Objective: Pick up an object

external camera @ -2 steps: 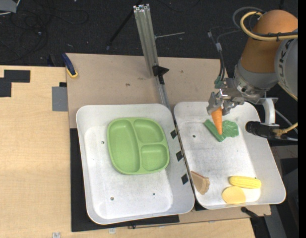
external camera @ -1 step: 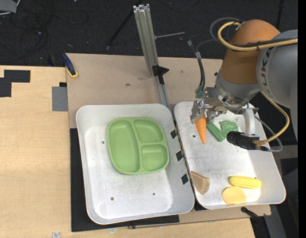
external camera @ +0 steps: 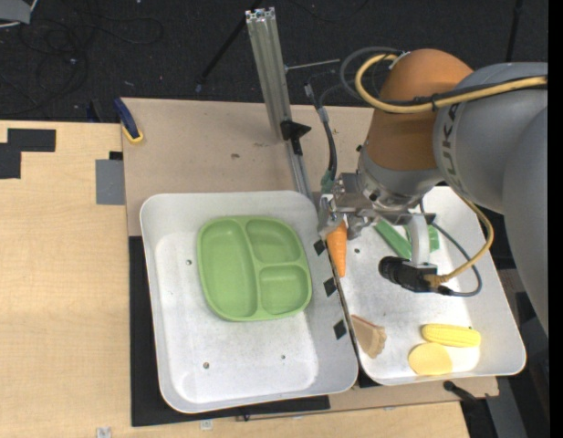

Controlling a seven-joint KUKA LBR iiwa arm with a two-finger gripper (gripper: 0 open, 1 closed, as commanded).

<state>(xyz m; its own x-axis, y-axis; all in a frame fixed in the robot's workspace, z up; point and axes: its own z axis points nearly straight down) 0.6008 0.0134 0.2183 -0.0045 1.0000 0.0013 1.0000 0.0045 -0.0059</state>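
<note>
From up here the one camera hangs fixed above the bench (external camera: 62,245), tilted down at a slant, so both white bins lie side by side below: the left bin (external camera: 172,354) near frame centre, the right bin (external camera: 491,336) beside it (close enough to read small items). The arm (external camera: 463,135) enters from the right.
</note>
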